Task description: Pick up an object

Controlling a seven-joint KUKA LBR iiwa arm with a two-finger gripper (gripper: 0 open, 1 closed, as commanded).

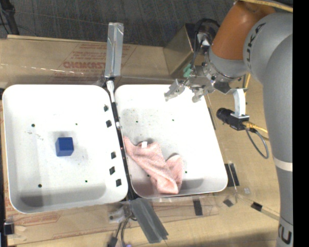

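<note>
- Pink cloth (157,166) is lying crumpled at the near edge of the right bin (195,133); blue cube (65,146) is sitting in the left bin (20,138).
- Gripper (186,90) is hovering over the right bin's far edge, fingers spread, gripping nothing.
- Pickup is not yet begun.

Cardboard-covered bench (36,60) (two white bins (20,102))

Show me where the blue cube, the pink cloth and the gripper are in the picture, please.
blue cube (65,146): camera view, on its top face, in the left bin.
pink cloth (155,164): camera view, on the middle of its crumpled folds, in the right bin.
gripper (184,92): camera view, midway between its fingertips, above the right bin's far edge.
</note>
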